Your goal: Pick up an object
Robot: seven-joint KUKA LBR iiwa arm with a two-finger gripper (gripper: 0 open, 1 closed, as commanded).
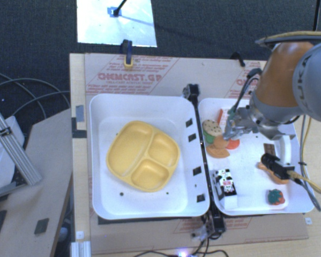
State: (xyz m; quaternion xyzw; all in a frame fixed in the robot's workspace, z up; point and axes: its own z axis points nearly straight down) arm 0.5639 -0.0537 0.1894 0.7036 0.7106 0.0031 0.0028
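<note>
Reaching (wrist bent) gripper point(231, 131) over right bin point(251, 199).

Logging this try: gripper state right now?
Gripper: cannot be told. It is low in the right bin, over the small items by the divider; nothing shows as held.

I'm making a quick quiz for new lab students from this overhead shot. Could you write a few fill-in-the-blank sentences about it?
1. The yellow divided tray lies in the ____ bin.
2. The tray has ____ compartments.
3. The gripper hangs over the ____ bin.
4. The black-and-white cube sits near that bin's ____ edge.

Missing words: left; three; right; left
</note>
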